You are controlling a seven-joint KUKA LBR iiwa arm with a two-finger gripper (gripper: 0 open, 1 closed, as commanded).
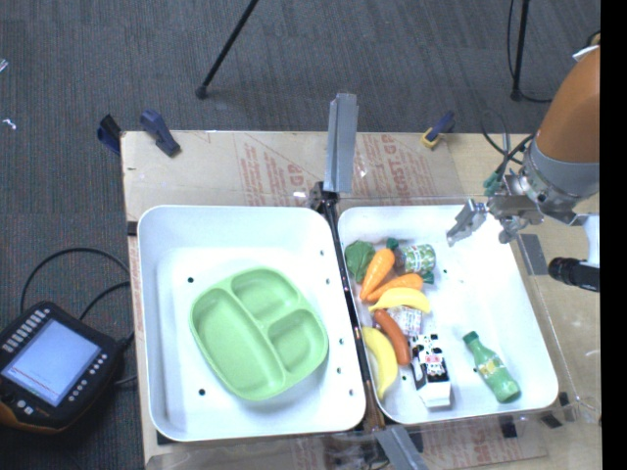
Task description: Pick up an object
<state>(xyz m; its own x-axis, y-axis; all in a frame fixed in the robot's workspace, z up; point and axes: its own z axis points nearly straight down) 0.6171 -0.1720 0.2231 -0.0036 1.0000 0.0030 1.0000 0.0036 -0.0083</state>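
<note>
White right bin [534, 311] holding all the toys: green bottle [492, 367] sitting near front rim, milk carton [432, 371], bananas [382, 358], carrots [377, 273] and can [418, 258] bunching along left wall. Right half of floor lying bare, so decent room there. Green divided plate [259, 333] sitting alone in left bin [157, 262]. Further back, gripper [490, 219] hovering over far right corner, fingers apart, holding nothing, wrist tilting leftward.
</note>
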